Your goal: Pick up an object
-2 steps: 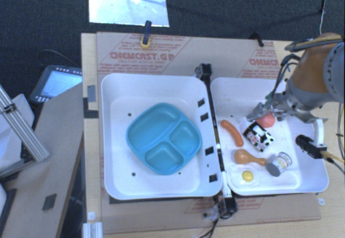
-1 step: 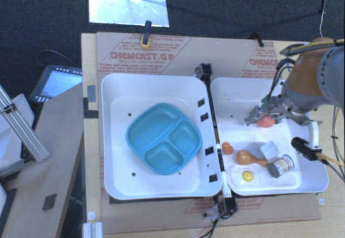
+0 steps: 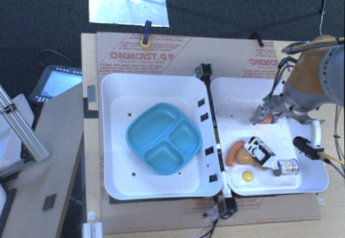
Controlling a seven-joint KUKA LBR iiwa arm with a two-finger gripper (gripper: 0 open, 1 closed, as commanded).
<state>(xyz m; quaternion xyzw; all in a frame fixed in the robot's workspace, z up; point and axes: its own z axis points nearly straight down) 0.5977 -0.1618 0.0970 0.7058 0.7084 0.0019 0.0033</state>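
My gripper (image 3: 262, 117) reaches from the right into the upper middle of the right bin (image 3: 237, 97), low over the floor. A small red-orange object (image 3: 265, 121) lies right at its tip, and whether it is held is unclear. Toward the bin's front lie an orange carrot-like piece (image 3: 235, 152), a black-and-white package (image 3: 260, 149) on a tan object, a small tin can (image 3: 288, 167) and a yellow round piece (image 3: 247, 176).
The left bin (image 3: 116, 124) holds a blue divided plate (image 3: 163, 138). A black divider (image 3: 210, 118) runs between the two bins. The arm's orange band (image 3: 310, 72) hangs over the right bin's far right side, with a black cable part (image 3: 305, 148) near the right wall.
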